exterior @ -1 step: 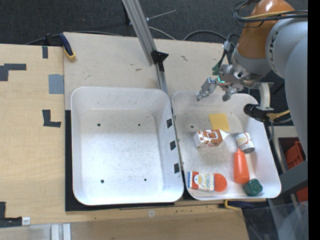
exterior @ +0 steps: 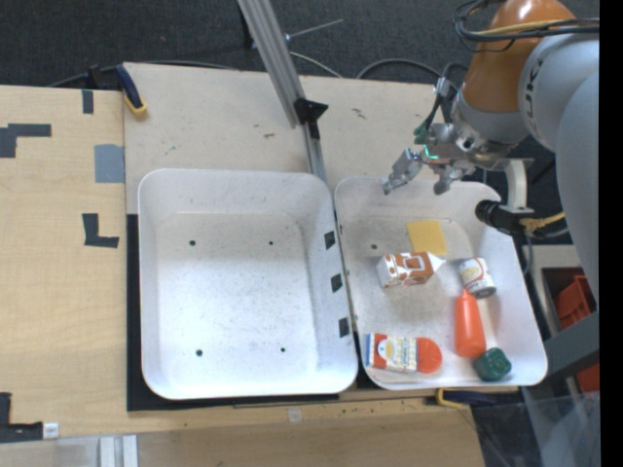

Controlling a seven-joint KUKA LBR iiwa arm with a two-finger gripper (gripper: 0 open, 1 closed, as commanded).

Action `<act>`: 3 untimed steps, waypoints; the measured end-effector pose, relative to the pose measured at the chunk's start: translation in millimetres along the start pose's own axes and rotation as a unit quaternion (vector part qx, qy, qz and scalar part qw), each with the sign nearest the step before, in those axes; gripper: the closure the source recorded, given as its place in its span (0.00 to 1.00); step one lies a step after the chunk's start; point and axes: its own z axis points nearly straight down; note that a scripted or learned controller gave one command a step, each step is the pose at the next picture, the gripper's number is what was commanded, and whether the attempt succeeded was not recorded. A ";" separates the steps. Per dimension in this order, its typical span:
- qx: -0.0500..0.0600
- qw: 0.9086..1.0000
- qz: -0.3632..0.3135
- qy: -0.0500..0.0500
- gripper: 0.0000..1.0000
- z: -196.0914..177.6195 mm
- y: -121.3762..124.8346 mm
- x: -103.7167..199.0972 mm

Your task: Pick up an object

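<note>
Objects lie untouched in the right bin (exterior: 506, 261): the gripper (exterior: 420, 175) hovers above its far edge, jaws open and empty. Next, descend onto the yellow card (exterior: 426, 235).

The arm (exterior: 555, 76) is cut off by the right edge. An orange crate (exterior: 576, 300) at the right shows only in part, behind the arm. Labels on the carton (exterior: 406, 269) and can (exterior: 477, 277) are too small to read.
</note>
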 end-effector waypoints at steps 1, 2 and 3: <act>0.003 1.000 0.000 0.000 0.00 55.3 8.6 4.5; 0.005 1.000 0.000 0.000 0.00 118.3 11.4 8.0; 0.001 1.000 0.001 -0.001 0.00 117.1 10.9 8.3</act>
